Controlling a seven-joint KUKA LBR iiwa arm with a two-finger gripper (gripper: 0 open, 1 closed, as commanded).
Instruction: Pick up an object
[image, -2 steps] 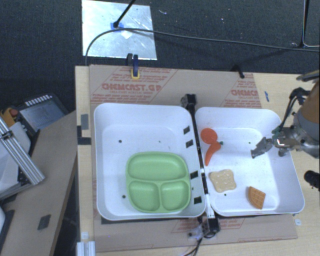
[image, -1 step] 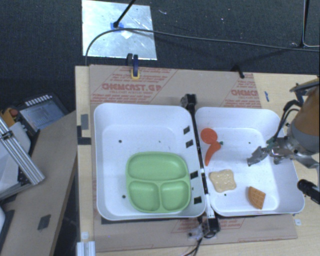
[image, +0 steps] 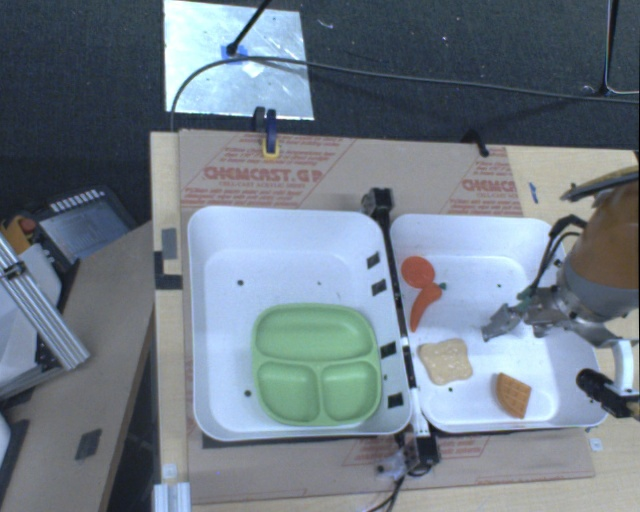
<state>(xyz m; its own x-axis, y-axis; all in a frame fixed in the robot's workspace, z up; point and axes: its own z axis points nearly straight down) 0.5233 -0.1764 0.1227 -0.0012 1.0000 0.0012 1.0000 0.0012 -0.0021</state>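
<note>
Currently approach step | gripper (image: 497, 327) grip state unreadable, holding nothing visible | next: descend onto toast slice (image: 445, 361) at its 7 o'clock, right bin (image: 470, 232).

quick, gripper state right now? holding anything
Gripper: over the right bin, above the toast slice and the waffle piece; open or closed cannot be told, and nothing shows between it.

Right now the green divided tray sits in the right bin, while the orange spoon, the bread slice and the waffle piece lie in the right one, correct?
Not quite: the camera view shows the green divided tray in the left bin. The orange spoon, bread slice and waffle piece do lie in the right bin.
</note>
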